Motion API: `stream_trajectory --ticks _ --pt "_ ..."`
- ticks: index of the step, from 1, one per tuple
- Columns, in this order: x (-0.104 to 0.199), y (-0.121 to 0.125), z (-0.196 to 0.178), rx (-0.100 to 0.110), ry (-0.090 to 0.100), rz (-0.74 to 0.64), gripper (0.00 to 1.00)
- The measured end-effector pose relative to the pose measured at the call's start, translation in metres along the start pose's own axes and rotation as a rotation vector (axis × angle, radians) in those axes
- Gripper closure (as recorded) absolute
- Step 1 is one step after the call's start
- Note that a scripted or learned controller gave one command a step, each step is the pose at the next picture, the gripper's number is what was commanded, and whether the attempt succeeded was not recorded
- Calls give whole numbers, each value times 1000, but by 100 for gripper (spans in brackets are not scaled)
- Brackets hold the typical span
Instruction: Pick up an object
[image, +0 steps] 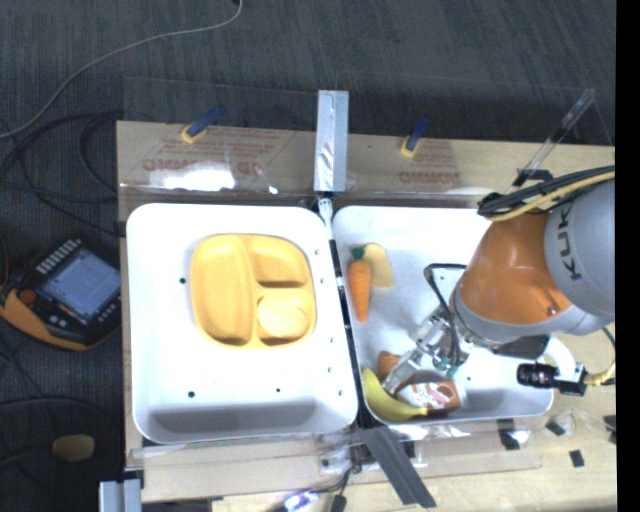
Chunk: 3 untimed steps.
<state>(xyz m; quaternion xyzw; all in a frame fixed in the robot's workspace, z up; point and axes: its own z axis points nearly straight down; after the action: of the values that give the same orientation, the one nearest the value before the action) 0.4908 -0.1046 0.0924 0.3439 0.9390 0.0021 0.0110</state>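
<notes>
My gripper (420, 362) hangs low over the front of the right bin (440, 235), under the orange wrist band. Just below it lie a yellow banana (383, 401) along the front left corner and a brown and red toy item (441, 394) beside it. A small brown piece (389, 359) shows at the gripper's left side, touching or very close to it. Farther back in the same bin an orange carrot (358, 287) lies along the left wall, with a pale yellow piece (378, 262) next to its top. I cannot make out anything held.
The left bin (160, 300) holds a yellow divided plate (250, 290). The divider wall between the bins runs right beside the carrot and banana. The arm's bulk covers the right bin's right half. A handheld device (70, 290) lies off the bench at left.
</notes>
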Motion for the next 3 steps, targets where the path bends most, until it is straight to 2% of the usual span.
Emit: stream_trajectory --ticks 1,2,3 --pt "1 2 0 0 -5 -31 0" --pt "3 5 -10 -1 3 -34 100" --pt "3 4 -9 -1 3 -34 0"
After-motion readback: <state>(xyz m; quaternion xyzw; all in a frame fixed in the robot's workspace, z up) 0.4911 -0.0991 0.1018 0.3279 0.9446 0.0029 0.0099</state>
